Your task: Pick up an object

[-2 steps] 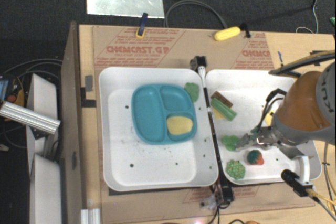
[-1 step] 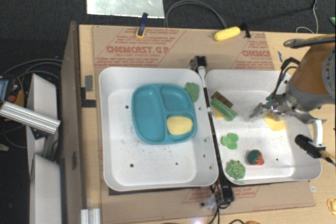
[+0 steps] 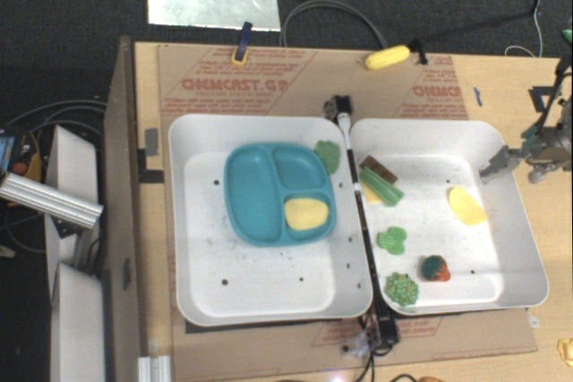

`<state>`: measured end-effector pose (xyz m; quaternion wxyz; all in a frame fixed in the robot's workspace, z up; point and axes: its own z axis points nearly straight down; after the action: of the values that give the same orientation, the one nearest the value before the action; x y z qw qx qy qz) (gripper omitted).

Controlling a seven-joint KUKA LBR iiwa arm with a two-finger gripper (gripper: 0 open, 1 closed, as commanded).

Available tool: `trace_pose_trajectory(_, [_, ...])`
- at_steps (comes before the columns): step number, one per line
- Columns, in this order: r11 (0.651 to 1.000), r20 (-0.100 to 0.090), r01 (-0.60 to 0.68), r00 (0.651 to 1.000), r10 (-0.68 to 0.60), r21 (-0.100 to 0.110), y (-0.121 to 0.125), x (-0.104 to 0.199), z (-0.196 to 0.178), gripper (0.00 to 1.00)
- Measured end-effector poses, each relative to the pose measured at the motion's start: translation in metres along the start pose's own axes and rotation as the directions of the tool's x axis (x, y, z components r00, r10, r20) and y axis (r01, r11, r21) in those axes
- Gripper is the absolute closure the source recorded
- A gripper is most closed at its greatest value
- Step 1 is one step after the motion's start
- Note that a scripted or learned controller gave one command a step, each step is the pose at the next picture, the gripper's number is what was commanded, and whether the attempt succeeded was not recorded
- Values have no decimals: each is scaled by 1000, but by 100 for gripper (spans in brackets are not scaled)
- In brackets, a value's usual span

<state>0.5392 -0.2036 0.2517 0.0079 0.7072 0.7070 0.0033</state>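
My gripper [image 3: 517, 168] hangs over the right rim of the right bin [image 3: 421, 135], open, with nothing between its fingers. Closest to it, down and to the left, is a yellow lemon-like piece [image 3: 466, 205]. Further left in that bin lie a brown block [image 3: 377, 168] and a green stick [image 3: 381, 186] touching each other. A small green leafy piece [image 3: 391, 239], a round green broccoli-like piece [image 3: 402, 288] and a red and green ball [image 3: 435, 268] sit near the front.
The left bin [image 3: 201, 282] holds a blue divided plate [image 3: 260, 192] with a yellow lump [image 3: 306, 214] in its lower right compartment. A green piece [image 3: 328, 156] rests at the plate's right edge. A yellow clamp [image 3: 388, 58] sits on the cardboard behind the bins.
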Motion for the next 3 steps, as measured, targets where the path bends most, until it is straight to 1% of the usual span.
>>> trace_pose_trajectory(1, [1000,-12,3,1000,-3,25,-57,64,96,0])
trace_pose_trajectory(2, [1000,-9,8,1000,-7,19,-56,109,168,0])
trace_pose_trajectory(3, [1000,-6,0,1000,1,14,-55,64,166,0])
